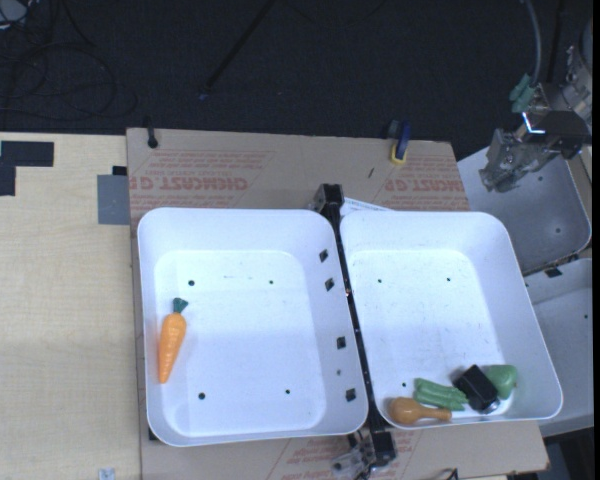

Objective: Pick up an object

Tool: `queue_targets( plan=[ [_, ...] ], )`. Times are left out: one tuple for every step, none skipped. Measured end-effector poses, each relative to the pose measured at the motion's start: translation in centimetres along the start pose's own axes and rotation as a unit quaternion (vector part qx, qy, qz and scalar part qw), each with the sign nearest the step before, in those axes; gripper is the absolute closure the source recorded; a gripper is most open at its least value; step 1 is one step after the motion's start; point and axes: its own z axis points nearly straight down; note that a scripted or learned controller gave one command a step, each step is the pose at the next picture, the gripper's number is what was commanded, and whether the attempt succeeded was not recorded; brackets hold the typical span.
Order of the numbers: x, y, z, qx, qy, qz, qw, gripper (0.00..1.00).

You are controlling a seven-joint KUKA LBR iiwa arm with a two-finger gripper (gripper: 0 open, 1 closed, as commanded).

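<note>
Jaws [505, 168] parked at upper right, outside both bins, over a grey plate [550, 218]; spread or pressed together, cannot tell. Orange carrot [171, 340] lying at left bin's [230, 226] left wall. Right bin's [430, 230] near corner: green pods [440, 394], black block [477, 387], green piece [502, 376], orange piece [417, 411], clustered close.

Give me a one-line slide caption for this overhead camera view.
Toy carrot in left bin; toys cluster in right bin's corner; gripper off to the side.
</note>
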Motion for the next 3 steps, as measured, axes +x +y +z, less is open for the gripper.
queue_targets(
  plan=[
    [-1.6,2.4,23.5,0.017,0.000,0.005,0.9998,1.00],
    [-2.7,3.0,18.0,0.008,-0.001,0.005,1.0000,1.00],
    [1.0,5.1,11.8,0.006,0.000,0.002,1.0000,1.00]
  ],
)
